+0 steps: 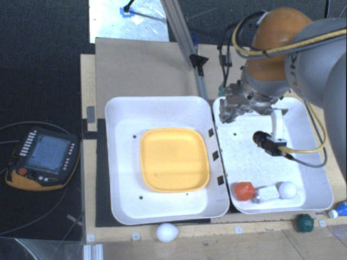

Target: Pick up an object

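The pincer (230,112) hangs over the far left corner of the right bin (303,145); whether it is apart or together I cannot tell, since the wrist blocks it. The arm (320,53) is cut off at the right edge. Three objects lie along that bin's near edge: a red one (243,190), a white piece (267,193) hard to identify, and a white ball (287,189). One yellow plate (174,159) fills the left bin (122,161). A white egg (167,232) and a green ball (304,222) sit on the bench (141,69).
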